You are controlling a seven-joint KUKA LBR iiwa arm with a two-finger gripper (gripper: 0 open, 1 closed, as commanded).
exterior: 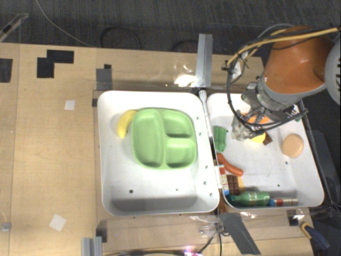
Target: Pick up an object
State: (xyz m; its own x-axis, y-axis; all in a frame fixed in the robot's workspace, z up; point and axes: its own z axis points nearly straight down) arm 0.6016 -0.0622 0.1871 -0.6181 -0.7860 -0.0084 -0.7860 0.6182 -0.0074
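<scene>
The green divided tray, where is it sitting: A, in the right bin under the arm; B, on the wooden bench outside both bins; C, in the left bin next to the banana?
C: the green divided tray lies in the left bin, with the banana at its left edge.

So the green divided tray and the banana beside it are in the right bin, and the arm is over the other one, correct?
Not quite. The camera view shows the green divided tray and the banana in the left bin. The arm is over the other one, the right bin.
</scene>
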